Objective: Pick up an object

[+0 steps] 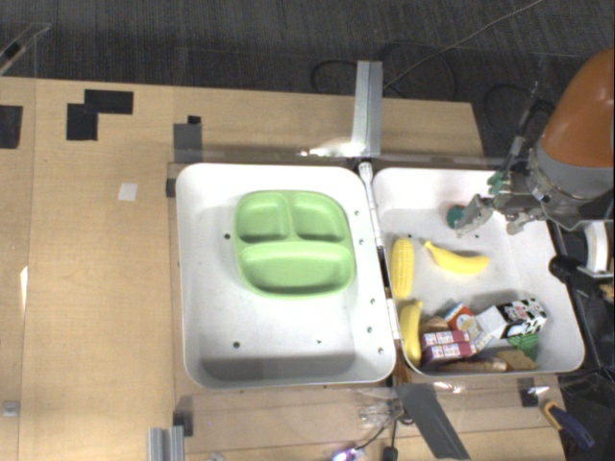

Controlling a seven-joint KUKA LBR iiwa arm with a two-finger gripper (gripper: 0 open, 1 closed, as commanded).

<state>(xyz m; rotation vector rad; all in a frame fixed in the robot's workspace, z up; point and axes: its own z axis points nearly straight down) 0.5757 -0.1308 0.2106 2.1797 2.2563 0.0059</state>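
The right bin (538,257) holds a yellow banana (457,259), an ear of corn (402,265), a second yellow piece (410,329), a few small food cartons (459,332) and a black-and-white carton (520,317). My gripper (495,219) hangs over the far part of this bin, above and behind the banana. Its fingers (471,213) stand apart, open, with nothing between them. A small teal thing (455,218) sits right at the left finger; whether it is a loose object or part of the finger I cannot tell.
The left bin (207,286) carries a green divided plate (293,241) in its middle. A metal post (368,104) rises behind the seam between the bins. Cables lie on the dark floor at the back right. The wooden bench (86,277) extends to the left.
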